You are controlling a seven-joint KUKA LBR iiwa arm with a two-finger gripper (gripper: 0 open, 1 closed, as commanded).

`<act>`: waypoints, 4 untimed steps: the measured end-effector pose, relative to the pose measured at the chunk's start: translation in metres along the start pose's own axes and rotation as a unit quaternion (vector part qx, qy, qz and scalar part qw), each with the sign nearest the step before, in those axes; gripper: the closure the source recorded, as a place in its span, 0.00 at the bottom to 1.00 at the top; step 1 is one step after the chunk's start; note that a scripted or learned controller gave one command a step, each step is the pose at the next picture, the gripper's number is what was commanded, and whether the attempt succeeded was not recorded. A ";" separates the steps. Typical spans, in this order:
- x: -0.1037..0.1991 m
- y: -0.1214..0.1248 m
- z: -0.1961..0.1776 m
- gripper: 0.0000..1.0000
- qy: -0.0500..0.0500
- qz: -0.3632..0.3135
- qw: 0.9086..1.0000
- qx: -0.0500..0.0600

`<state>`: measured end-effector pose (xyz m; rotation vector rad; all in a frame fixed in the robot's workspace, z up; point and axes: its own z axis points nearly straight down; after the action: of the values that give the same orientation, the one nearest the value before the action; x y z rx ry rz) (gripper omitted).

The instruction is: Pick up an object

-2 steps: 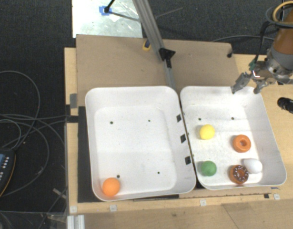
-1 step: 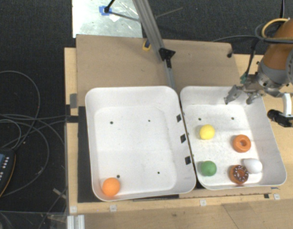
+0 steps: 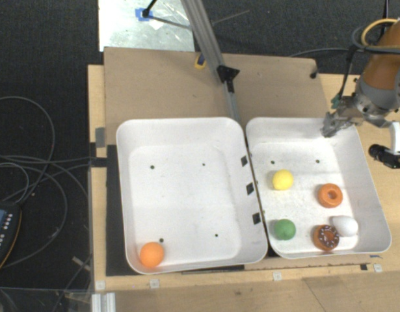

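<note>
The arm (image 3: 382, 77) is cut off by the right edge of the view, so only its wrist section with the orange band is seen; the tool (image 3: 332, 126) is small and dark against the bin rim, and whether it is apart or together cannot be told. The arm enters from the right at the far side of the desk (image 3: 206, 83) and slants down, with the tool over the far right corner of the right bin (image 3: 375, 194), clamped on nothing that can be seen. The right bin holds five items: a yellow ball (image 3: 282, 180) near its middle, an orange ring (image 3: 330, 195) to the right of that, a green ball (image 3: 283, 229) by the near left wall, a brown sprinkled doughnut (image 3: 326, 237) at the near side, and a white egg-shaped piece (image 3: 345, 225) touching the doughnut. All lie well apart from the tool. The left bin (image 3: 131, 142) holds one orange ball (image 3: 151, 254) in its near left corner
</note>
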<state>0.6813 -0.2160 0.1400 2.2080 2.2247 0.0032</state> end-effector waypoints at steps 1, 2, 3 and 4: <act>0.004 -0.006 -0.058 1.00 0.000 0.002 1.000 -0.001; 0.003 -0.004 -0.104 1.00 0.000 0.001 1.000 -0.001; 0.044 -0.026 -0.112 1.00 0.002 -0.001 1.000 0.002; 0.094 -0.047 -0.120 1.00 0.003 -0.001 1.000 0.003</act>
<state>0.6328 -0.1217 0.2595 2.2109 2.2330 0.0040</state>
